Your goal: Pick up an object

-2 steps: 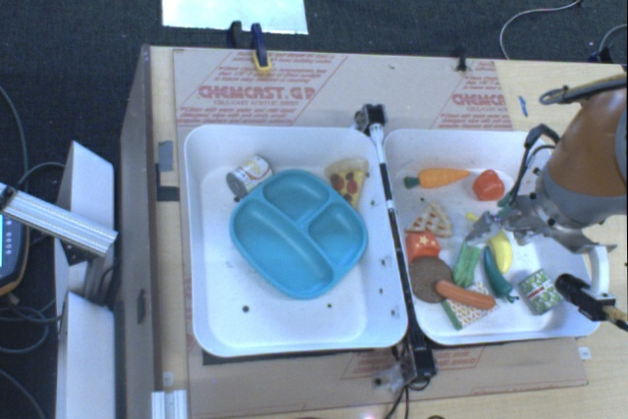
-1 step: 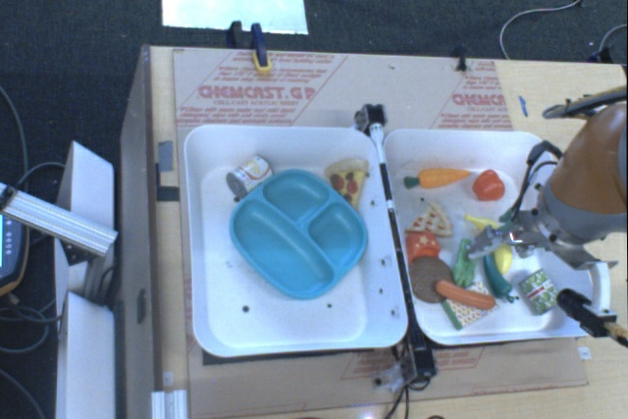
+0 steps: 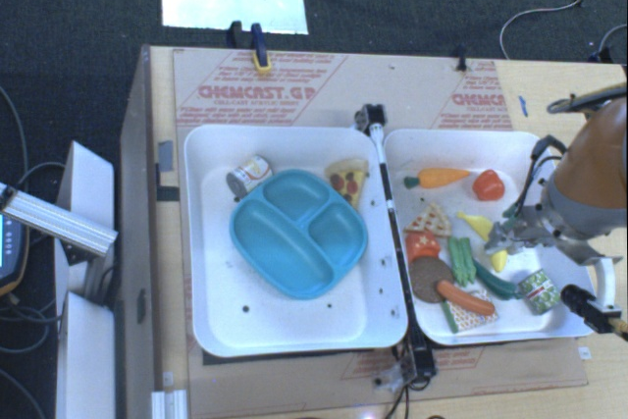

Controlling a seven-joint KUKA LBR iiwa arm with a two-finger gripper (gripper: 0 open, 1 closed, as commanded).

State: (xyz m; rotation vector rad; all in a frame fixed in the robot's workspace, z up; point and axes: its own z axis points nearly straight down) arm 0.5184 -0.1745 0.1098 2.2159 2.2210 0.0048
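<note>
Under the gripper [image 3: 512, 233], in the right bin [image 3: 510, 144], lies a crowd of toy food, and no one piece is marked out as the target. The gripper hangs low over the bin's right half; its state cannot be told from this angle, and nothing can be seen held in it. Just to its left lies a yellow piece [image 3: 476, 224], and right below it a smaller yellow bit [image 3: 498, 260]. Further left of it sits a pizza slice [image 3: 428, 221], with a red piece [image 3: 423, 245] and a brown disc [image 3: 428, 279] below that. Below and left of the gripper are a green pod [image 3: 461, 260], a dark green piece [image 3: 496, 284] and a sausage [image 3: 465, 298]. Below and to its right a small green-and-white can [image 3: 538, 290] rests near the bin's corner. Above and left of the gripper lie a carrot [image 3: 441, 178] and a tomato [image 3: 488, 184], side by side and apart. The arm [image 3: 594, 167] comes in from the right, orange band above the wrist. Well to the left of the gripper, past the divider, the left bin [image 3: 221, 309] holds a blue sectioned plate [image 3: 298, 233], a tin can [image 3: 249, 176] tipped on its side at the plate's upper left, and a second pizza slice [image 3: 346, 180] at its upper right.
</note>
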